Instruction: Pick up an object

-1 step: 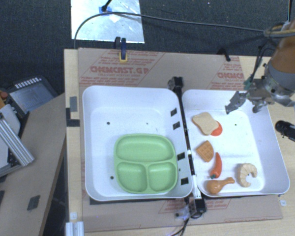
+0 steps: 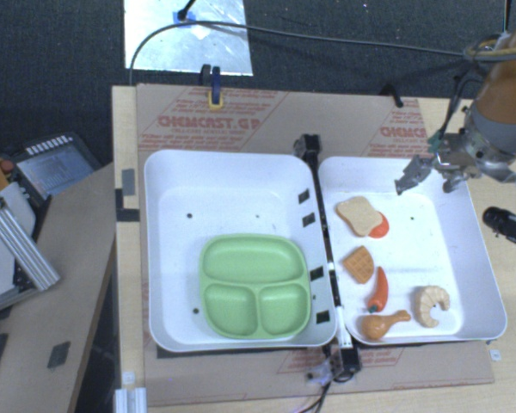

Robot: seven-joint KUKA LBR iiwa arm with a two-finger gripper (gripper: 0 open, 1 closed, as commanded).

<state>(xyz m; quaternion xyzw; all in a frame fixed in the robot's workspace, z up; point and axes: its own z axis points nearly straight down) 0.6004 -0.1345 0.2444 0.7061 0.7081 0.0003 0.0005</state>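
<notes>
Bread slice (image 2: 358, 215) lies in right bin (image 2: 464, 231), upper left part, red piece (image 2: 380, 226) touching at its 4 o'clock. My hand (image 2: 428, 177) hovers at slice's 2 o'clock, over bin's far rim; fingers spread, gripping nothing. Risk as I judge it: flat slice slips, or fingers catch red piece. Open floor at slice's 3 o'clock; waffle (image 2: 359, 264) near at 6.

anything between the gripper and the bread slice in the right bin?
Nothing visible. The gripper hovers over the right bin's far right part, and the bread slice lies to its left across bare white floor. The tomato slice tucks under the bread's near edge, away from the gripper.
</notes>
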